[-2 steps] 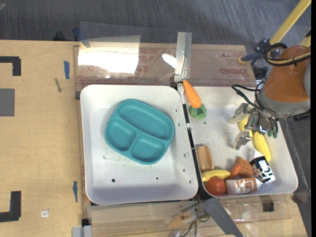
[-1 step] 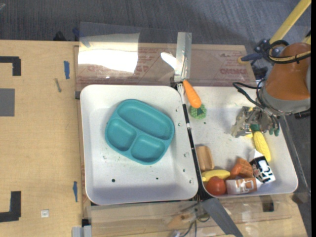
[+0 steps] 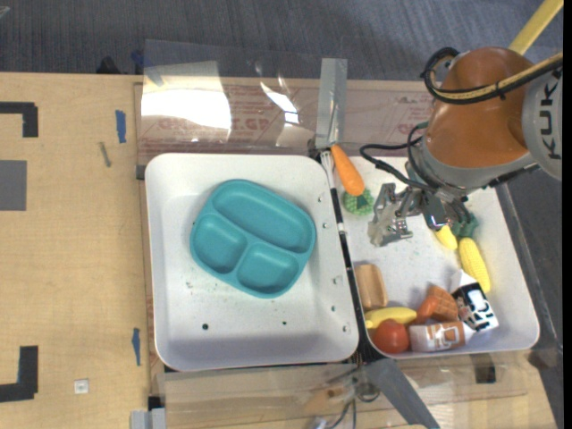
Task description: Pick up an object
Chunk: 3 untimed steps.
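Note:
My gripper [image 3: 391,223] hangs over the right bin [image 3: 516,266], below the arm's orange band. It is open, with only bare bin floor showing between its fingers. A carrot [image 3: 348,170] with a green top [image 3: 359,204] lies just to its upper left, against the bin's left wall. To its right lie a corn cob [image 3: 472,260] and a small yellow piece [image 3: 444,237]. Along the front of that bin are a bread roll [image 3: 370,284], a banana [image 3: 391,315], a tomato [image 3: 391,336], a ketchup bottle [image 3: 438,335] and an orange wedge [image 3: 439,303].
The left bin [image 3: 170,311] holds a teal divided plate [image 3: 254,237]. A black and white item [image 3: 479,308] sits at the right bin's front right. The arm and its cables cover that bin's back right corner.

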Motion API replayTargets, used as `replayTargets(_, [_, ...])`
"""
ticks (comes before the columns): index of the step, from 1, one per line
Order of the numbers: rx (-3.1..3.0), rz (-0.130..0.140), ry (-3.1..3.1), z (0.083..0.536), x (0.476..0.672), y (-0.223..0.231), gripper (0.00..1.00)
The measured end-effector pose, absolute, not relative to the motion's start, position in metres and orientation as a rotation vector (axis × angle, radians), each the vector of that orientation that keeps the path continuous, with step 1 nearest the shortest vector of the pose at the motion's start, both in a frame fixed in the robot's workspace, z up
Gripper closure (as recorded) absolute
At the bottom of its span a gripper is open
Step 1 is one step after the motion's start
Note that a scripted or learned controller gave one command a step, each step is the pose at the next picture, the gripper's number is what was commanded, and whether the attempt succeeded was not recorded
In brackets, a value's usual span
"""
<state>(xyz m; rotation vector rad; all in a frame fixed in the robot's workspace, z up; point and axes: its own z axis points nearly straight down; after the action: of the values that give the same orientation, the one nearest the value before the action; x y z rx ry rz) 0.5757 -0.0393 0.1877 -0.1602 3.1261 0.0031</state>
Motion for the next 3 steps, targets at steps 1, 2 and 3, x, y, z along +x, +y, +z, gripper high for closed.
replayTargets(1, [-0.047, 0.003, 3.128, 0.242, 0.577, -0.003, 1.0])
replayTargets(2, [-0.048, 0.002, 3.123, 0.252, 0.578, -0.003, 1.0])
replayTargets(3, [-0.05, 0.003, 3.114, 0.263, 0.58, -0.002, 1.0])
